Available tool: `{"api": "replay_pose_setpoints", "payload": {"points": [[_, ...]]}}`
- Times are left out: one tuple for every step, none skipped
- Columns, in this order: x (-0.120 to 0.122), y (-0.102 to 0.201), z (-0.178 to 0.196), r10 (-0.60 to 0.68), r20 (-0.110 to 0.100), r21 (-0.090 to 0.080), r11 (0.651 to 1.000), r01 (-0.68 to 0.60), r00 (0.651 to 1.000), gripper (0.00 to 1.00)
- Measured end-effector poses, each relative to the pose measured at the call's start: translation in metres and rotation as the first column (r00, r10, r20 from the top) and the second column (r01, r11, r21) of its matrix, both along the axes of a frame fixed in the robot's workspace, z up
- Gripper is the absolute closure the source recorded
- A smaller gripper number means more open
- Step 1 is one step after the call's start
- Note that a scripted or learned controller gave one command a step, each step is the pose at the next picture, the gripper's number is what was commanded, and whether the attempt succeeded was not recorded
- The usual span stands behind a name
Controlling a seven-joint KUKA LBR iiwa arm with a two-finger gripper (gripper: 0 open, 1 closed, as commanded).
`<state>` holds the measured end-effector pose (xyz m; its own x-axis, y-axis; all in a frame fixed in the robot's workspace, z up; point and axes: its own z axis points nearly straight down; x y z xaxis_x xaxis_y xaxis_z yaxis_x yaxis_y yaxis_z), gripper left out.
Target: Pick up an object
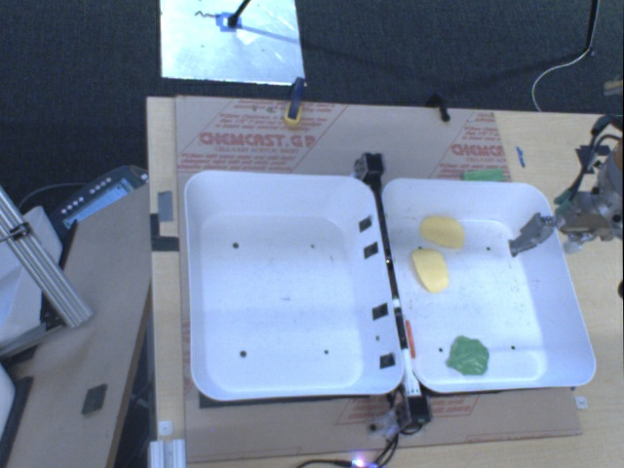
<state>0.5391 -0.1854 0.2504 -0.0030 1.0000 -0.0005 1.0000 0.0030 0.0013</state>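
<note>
The right bin [570, 305] holds three small objects. A yellow lump [442, 230] lies near its back left, and a second yellow piece [431, 269] sits just in front of it. A green crumpled object [468, 356] rests near the bin's front. My gripper [533, 233] hangs over the right bin's far right side, near the rim, well to the right of the yellow pieces and touching none of them. Nothing shows in its grasp.
The left bin [210, 213] stands beside the right one, with black clips [370, 251] along the shared rim. A yellow-and-blue item [293, 111] lies on the cardboard behind the bins. A metal plate [231, 25] sits at the back.
</note>
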Motion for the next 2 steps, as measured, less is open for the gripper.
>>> {"api": "replay_pose_setpoints", "payload": {"points": [[0.001, 0.000, 0.011, 0.004, 0.004, -0.001, 1.000, -0.004, 1.000, 1.00], [-0.056, 0.030, -0.080, -0.001, -0.010, 0.005, 1.000, 0.001, 1.000, 1.00]]}}
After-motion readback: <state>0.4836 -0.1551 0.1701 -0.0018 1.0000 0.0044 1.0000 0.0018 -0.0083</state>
